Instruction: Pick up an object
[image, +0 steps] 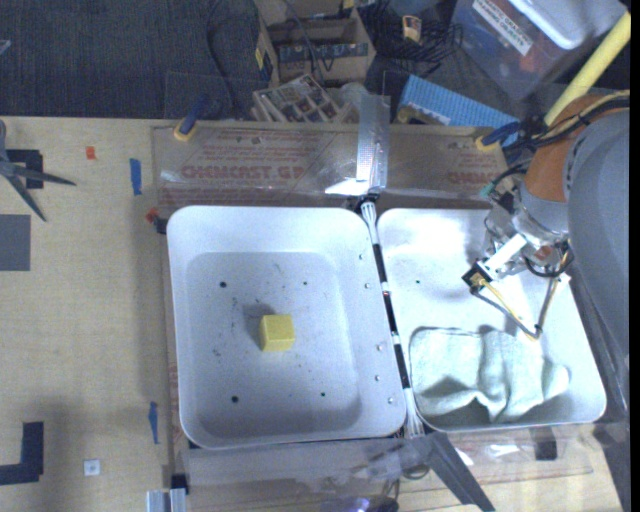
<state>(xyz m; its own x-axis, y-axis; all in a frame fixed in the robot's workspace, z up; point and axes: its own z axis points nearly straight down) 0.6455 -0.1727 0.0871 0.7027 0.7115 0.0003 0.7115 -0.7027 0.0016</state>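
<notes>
Arm poised over right bin (430, 250), pick not yet made.
Gripper (527, 262) hangs upper right above white cloth (490, 375), probably targeting it; open or closed, can't tell. Yellow cube (278, 332) sits mid left bin (220, 250), well apart.

Setting is looking like a robotics lab or test workshop. A pale wooden bench (80, 330) is carrying two shallow white bins side by side, left bin (190, 240) and right bin (590, 400). An industrial arm (600, 180) is reaching in at right. Blue tape marks (135, 176) are sticking to the bench at left. At the far side, cables (215, 50), a wooden crate (300, 100) and a blue panel (440, 103) are lying crowded on dark carpet (100, 50).
</notes>
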